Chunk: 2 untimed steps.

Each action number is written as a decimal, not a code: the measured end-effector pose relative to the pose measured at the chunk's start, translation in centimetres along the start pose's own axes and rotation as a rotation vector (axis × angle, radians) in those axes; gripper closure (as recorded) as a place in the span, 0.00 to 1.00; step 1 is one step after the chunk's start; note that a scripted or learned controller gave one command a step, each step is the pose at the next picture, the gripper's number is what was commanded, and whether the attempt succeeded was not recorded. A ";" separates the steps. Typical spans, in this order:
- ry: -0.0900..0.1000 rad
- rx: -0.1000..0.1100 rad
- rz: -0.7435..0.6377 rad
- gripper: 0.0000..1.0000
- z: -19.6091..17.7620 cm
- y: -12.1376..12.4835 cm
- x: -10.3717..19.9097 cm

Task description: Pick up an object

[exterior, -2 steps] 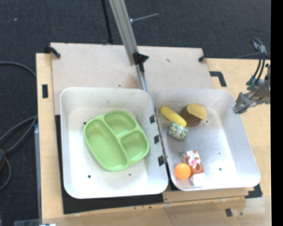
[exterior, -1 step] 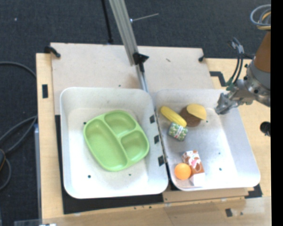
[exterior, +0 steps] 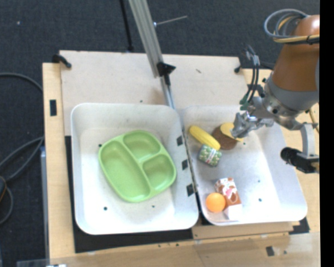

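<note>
Dark carpet surrounds a pale wooden bench (exterior: 111,77) that carries two shallow white bins side by side, with a slanted aluminium post (exterior: 147,29) rising from the bench's far edge between them. Sitting in the middle of the left bin (exterior: 83,216) is a green divided plate (exterior: 137,165). All the loose items lie in the right bin (exterior: 284,196): a yellow banana (exterior: 204,137) near its far-left corner, a small green-labelled can (exterior: 210,156) just beside the banana on its near side, a brown bowl-like piece with a yellow inside (exterior: 226,135) just beside the banana toward the bin's far edge, and an orange ball (exterior: 215,202) touching a small red-and-white carton (exterior: 229,192) at the near-left corner. The arm reaches in over the bin's far-right side, and the gripper (exterior: 242,125) hangs at the rim of the brown piece, seemingly touching or overlapping it. Whether anything is grasped I cannot tell from this angle, since the gripper's own body hides its tips. My reading is that the approach-and-descent step is in hand, with the brown piece as the likely target. The next move calls for a firm closure on that rim and a straight lift, keeping clear of the banana close beside it.
</note>
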<state>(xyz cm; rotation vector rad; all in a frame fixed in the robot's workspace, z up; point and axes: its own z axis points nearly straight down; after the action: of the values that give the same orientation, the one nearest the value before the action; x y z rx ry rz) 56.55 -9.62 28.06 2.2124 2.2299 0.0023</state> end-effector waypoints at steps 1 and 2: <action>0.000 0.001 0.002 1.00 1.4 0.0 4.6; 0.001 0.001 0.002 1.00 0.9 -0.6 9.2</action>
<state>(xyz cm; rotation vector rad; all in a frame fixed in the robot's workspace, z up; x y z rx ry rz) 55.90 -0.43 27.16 2.2152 2.2289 0.0026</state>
